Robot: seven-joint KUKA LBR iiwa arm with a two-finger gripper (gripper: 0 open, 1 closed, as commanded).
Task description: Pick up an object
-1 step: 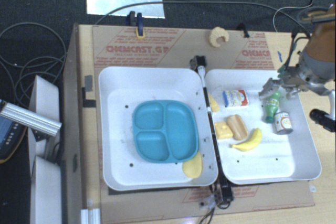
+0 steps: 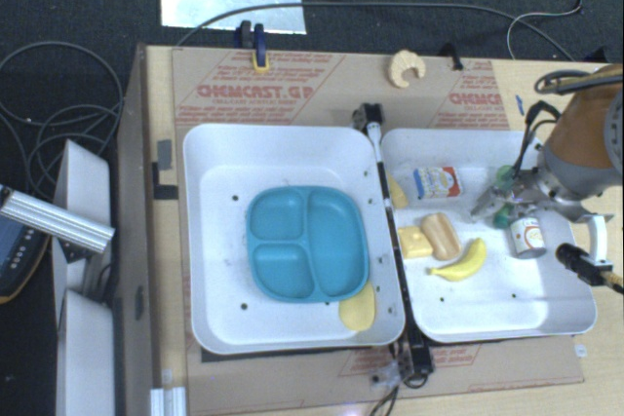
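arm (image 2: 590, 136): running off the picture's right edge, so just the wrist end with the orange band is showing
gripper (image 2: 499, 200): lying low over the right bin (image 2: 546, 317), its fingers blurring into a grey tangle; whether they are parted or closed is not showing
green thing (image 2: 504, 178): peeking out beside the gripper, mostly covered, too small to name
small can (image 2: 527, 236): its label reading only as a red smear
carton (image 2: 436, 181): print too small to read
yellow piece (image 2: 358, 310): sitting partly under the blue tray's (image 2: 307, 242) corner
yellow piece by the divider (image 2: 397, 195): half hiding behind the bin's rim
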